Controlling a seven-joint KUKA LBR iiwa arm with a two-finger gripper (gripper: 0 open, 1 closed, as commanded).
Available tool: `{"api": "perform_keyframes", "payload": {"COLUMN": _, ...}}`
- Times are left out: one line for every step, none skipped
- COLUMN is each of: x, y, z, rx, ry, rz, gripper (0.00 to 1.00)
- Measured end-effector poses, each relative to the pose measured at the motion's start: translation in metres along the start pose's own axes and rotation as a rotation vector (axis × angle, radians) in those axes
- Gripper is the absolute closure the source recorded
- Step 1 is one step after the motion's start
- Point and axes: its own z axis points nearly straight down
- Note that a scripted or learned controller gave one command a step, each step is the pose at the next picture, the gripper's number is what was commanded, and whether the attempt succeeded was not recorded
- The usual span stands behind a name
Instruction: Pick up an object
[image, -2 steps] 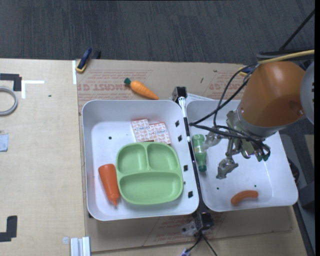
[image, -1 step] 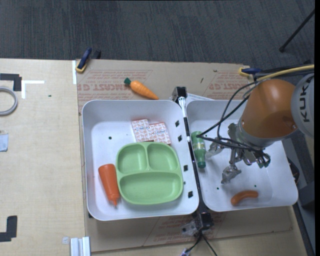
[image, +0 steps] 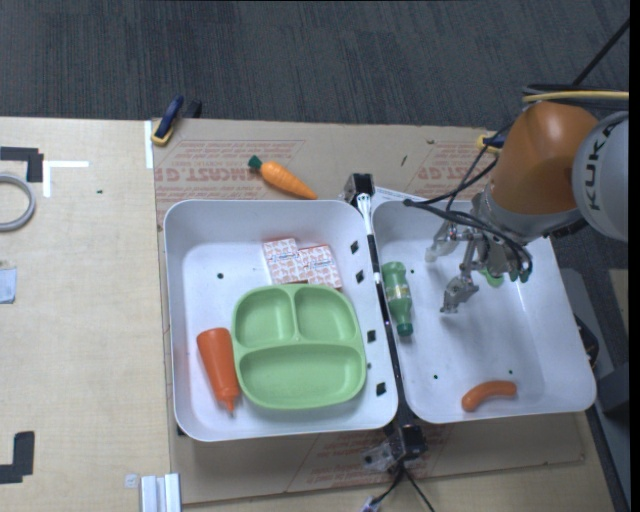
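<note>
In the left bin, an orange bottle lies by its left wall beside a green divided plate. In the right bin, a green bottle lies along the left wall, a sausage near the front edge. The gripper hangs over the right bin's middle; whether it is spread or pressed together cannot be told.

Two white bins sit side by side. Across them lie one green divided plate, one green bottle, one orange sausage, one orange-red bottle and one printed packet. One toy carrot lies on the desk.
</note>
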Motion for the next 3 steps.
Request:
{"api": "perform_keyframes", "payload": {"x": 0.137, "y": -0.027, "z": -0.015, "rx": -0.001, "ry": 0.004, "rz": -0.235, "gripper": 0.00}}
{"api": "perform_keyframes", "payload": {"x": 0.021, "y": -0.041, "z": -0.064, "rx": 0.000, "ry": 0.001, "rz": -0.237, "gripper": 0.00}}
{"api": "perform_keyframes", "payload": {"x": 0.014, "y": -0.051, "z": 0.000, "rx": -0.002, "ry": 0.002, "rz": -0.406, "gripper": 0.00}}
